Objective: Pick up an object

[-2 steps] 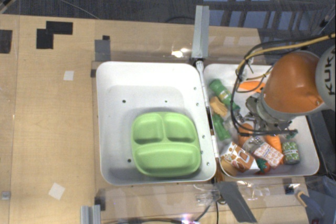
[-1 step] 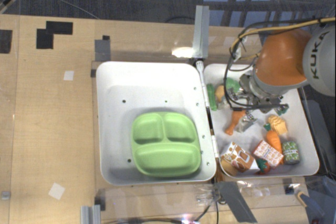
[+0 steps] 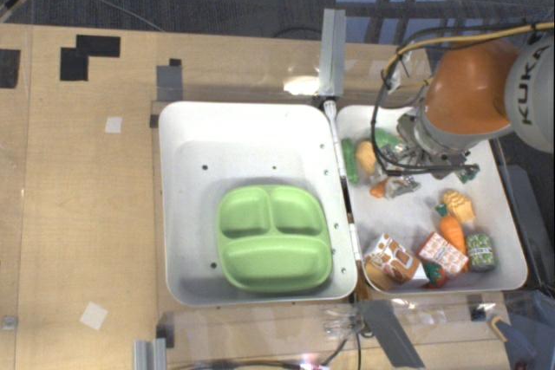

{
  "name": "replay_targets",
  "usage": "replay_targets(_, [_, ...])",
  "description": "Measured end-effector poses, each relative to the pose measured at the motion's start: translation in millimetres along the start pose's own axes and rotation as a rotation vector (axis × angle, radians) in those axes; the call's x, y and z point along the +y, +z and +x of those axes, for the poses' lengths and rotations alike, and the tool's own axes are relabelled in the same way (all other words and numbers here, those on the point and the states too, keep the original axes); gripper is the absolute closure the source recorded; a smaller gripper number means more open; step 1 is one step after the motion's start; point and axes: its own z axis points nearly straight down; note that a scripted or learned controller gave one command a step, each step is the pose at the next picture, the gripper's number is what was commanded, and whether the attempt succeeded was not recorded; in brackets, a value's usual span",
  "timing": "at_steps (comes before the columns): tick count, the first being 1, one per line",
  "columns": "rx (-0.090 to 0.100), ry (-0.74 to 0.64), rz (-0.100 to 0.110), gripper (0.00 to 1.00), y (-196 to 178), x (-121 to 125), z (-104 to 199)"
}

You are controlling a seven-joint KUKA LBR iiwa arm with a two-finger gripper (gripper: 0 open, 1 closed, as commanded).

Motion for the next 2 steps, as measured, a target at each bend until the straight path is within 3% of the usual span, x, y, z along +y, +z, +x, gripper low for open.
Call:
replay_targets(1, [0.014,0.199,-0.010,1.00,-83.9,51.0,-30.8])
replay_targets(2, [0.016,0.291,-0.009,1.00,-111.5,32.2,-90.1])
